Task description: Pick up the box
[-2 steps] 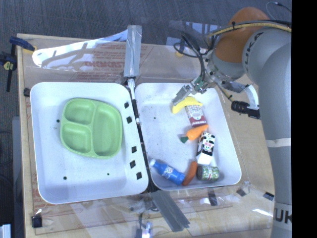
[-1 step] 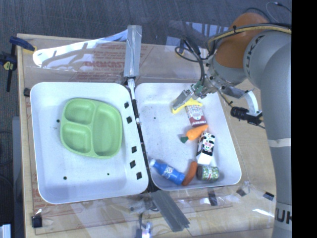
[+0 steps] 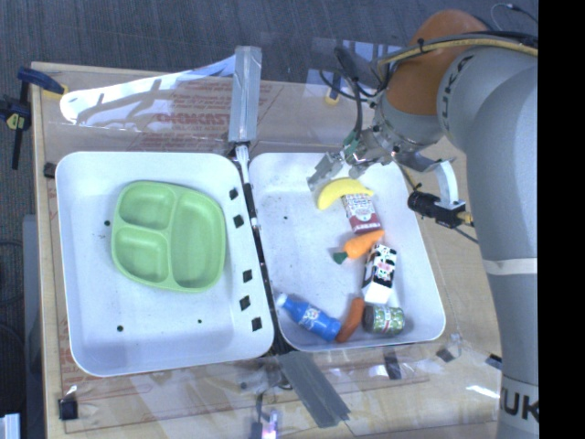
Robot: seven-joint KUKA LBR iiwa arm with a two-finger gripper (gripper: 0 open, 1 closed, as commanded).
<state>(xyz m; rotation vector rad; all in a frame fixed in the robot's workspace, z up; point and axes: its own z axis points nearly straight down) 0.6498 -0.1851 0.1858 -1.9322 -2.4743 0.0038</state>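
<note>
A small red and white box [image 3: 360, 213] lies in the right bin [image 3: 297, 245], just below a yellow banana [image 3: 342, 190]. A black and white carton [image 3: 379, 273] lies lower down in the same bin. My gripper [image 3: 336, 166] hangs at the bin's far edge, just above and left of the banana, a short way from the red box. Its fingers [image 3: 324, 169] stand apart with nothing between them.
The right bin also holds an orange carrot [image 3: 363, 243], a second carrot [image 3: 352, 318], a blue bottle [image 3: 308, 317] and a green can [image 3: 385, 319]. A green divided plate [image 3: 169, 236] sits in the left bin [image 3: 82, 318]. The arm fills the right side.
</note>
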